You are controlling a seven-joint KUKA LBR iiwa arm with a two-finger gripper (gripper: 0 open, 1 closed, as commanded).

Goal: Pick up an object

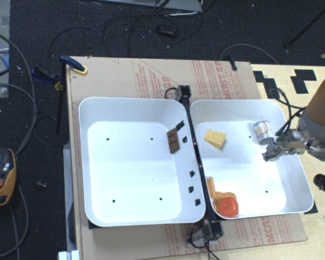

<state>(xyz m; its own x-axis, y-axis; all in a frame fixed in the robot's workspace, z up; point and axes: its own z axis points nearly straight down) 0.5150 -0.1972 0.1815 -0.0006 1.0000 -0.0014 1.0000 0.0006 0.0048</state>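
Step in hand: approach for a grasp; the tool [272,151] sits at the right of the frame, low over the right bin [292,191], just below the small can [261,130].
Tool state: cannot tell; the tip is too small and dark to read, and nothing shows as gripped.
Task's thing: judged to be the small can, a white cylinder with a red mark, lying on its side near the right bin's upper right wall, just beside the tool.
Doing it well: a round can on its side may roll, so the grasp is best centred across its body, with a straight descent and no sideways nudge toward the wall.
Right bin, contents: the can; a yellow wedge [215,139] at upper left, well apart from the can; a red ball [227,206] touching an orange piece [215,189] at the lower left corner.
Left bin [97,112], contents: a brown bar [173,141] near its right wall.
Table [130,75]: a brown board carrying both bins side by side.
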